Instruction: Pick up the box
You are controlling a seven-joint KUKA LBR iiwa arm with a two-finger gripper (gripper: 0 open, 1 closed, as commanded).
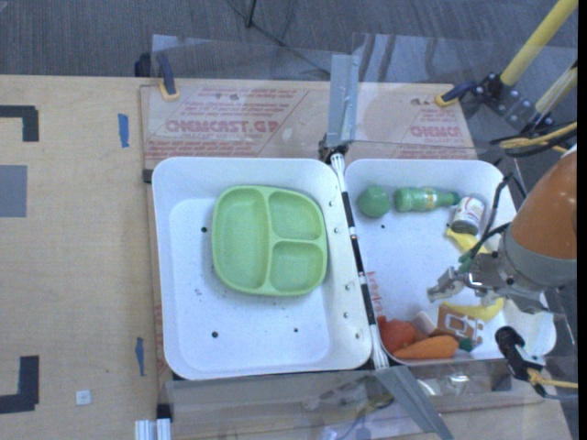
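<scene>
From my remote seat above the desk point(73, 246), the left bin point(183, 319) holds a green divided plate point(270, 241) lying flat near its 12 o'clock half, with bare white floor open toward 6 and 9 o'clock and the rim clear all around. The two bins meet along a shared edge at centre, almost touching. In the right bin point(404, 246), a green round item point(373, 201) and a green bottle point(425, 198) lie close to the 12 o'clock wall, a small jar point(469, 214) sits at about 2 o'clock near a yellow piece point(461, 237), and the middle floor is open. At 6 o'clock, a red piece point(396, 332) and an orange carrot point(426, 346) crowd the near wall. The box point(459, 322), small and orange-brown, lies just beside them at about 5 o'clock, close to the bin's near edge, with a yellow banana-like piece point(483, 309) touching its far side. My claw point(456, 280) hangs just above the box at its 12 o'clock side; I cannot tell how wide it stands, and nothing shows between its tips. The grey arm point(550, 246) with its orange band enters from 3 o'clock.
</scene>
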